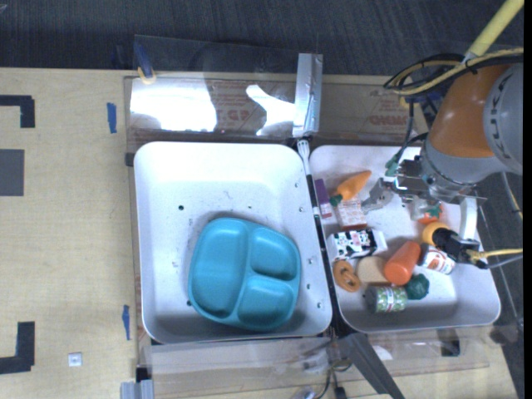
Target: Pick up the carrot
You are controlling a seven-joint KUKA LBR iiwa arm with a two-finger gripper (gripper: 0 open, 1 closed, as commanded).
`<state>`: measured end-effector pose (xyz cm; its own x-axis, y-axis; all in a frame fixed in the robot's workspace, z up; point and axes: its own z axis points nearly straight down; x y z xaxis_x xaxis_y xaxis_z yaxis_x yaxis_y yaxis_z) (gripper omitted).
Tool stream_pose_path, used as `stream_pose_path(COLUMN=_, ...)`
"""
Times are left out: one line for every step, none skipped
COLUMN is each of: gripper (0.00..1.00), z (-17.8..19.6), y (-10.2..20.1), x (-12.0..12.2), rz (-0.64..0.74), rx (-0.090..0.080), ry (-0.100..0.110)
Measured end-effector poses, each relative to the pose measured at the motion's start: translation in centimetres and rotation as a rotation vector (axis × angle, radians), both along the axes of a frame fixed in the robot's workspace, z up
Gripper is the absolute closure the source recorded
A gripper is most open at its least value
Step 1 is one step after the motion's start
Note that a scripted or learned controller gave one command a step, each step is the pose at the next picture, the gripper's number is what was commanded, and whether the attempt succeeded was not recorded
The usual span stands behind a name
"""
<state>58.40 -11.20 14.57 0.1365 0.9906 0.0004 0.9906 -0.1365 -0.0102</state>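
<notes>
The carrot (355, 183) lies near the upper left of the right bin (482, 304), its orange body slanting up to the right with a green end at its lower left, close to the bin's left wall. The gripper (397, 181) sits just to the carrot's right, low over the bin floor, but whether it is apart or together cannot be told from this slanted view; nothing shows clamped in it. The main risk appears to be a missed or glancing grasp: the carrot is small, tapered and tilted, so a closing squeeze off its middle would likely roll or squirt it toward the wall. The wall also leaves little room on the carrot's far side, which could block a clean descent. Clutter adds to the danger, since a small pink-and-white packet (351, 214) sits just below the carrot and an orange bottle (401, 262) lies further down, similar in colour, so a wrong target is possible. The blue divided plate (245, 273) in the left bin (158, 223) is well apart and poses no hazard.
</notes>
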Motion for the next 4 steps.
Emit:
stream_pose_path(gripper=0.0, z=2.1, y=1.9, x=7.6, rz=0.146, rx=-0.001, ry=-0.009)
stream_pose_path(gripper=0.0, z=-5.3, y=1.3, x=8.6, rz=0.4, rx=0.004, ry=-0.017)
stream_pose_path(gripper=1.0, z=-4.3, y=1.3, x=8.8, rz=0.403, rx=-0.001, ry=-0.024)
stream_pose_path(gripper=1.0, z=8.0, y=5.1, x=6.6, rz=0.49, rx=-0.002, ry=-0.021)
